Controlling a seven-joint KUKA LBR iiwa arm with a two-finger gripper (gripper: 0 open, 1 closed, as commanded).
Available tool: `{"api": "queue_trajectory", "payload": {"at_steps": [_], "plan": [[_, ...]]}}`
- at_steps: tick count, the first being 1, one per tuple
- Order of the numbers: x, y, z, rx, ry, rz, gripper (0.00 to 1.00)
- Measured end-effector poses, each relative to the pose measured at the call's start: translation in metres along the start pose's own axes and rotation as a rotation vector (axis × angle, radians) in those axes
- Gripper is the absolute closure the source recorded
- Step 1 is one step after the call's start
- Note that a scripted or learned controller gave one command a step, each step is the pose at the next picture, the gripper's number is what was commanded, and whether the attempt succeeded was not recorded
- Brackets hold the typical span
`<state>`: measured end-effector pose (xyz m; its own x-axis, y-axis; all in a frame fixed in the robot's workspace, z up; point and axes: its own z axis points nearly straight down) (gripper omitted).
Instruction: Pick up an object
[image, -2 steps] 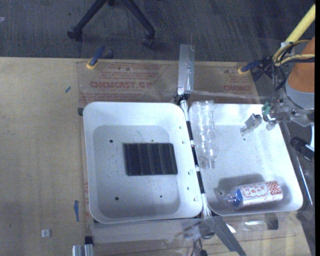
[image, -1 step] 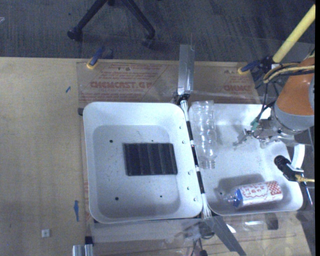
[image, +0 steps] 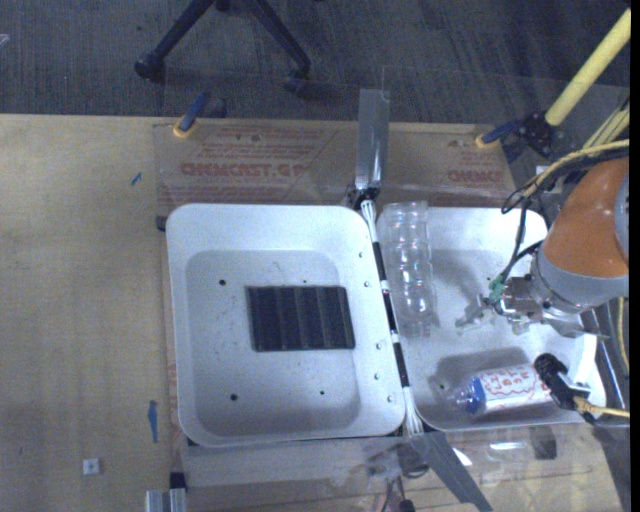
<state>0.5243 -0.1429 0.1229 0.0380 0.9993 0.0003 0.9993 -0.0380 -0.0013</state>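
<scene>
Poised low over the middle of the right bin (image: 470, 222), the gripper (image: 478, 312) reaches in from the right; its two fingers look parted a little, with bare bin floor between them and nothing in their grasp.

Going left to right, the left bin (image: 190, 240) holds a dark ribbed slab (image: 300, 318) lying flat at its centre, well apart from the arm. Just past the divider, a clear plastic bottle (image: 412, 268) lies lengthwise against the right bin's left wall, probably having rolled there. Nearer the front rim lies a small bottle with a red-and-white label (image: 498, 388), on its side with its blue cap pointing left. I judge either bottle a candidate; the gripper sits between them, touching neither, so no pick has begun.
</scene>
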Motion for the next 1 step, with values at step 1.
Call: {"api": "queue_trajectory", "payload": {"at_steps": [1], "plan": [[-0.0262, -0.0415, 0.0350, -0.008, -0.001, -0.110, 0.00]]}}
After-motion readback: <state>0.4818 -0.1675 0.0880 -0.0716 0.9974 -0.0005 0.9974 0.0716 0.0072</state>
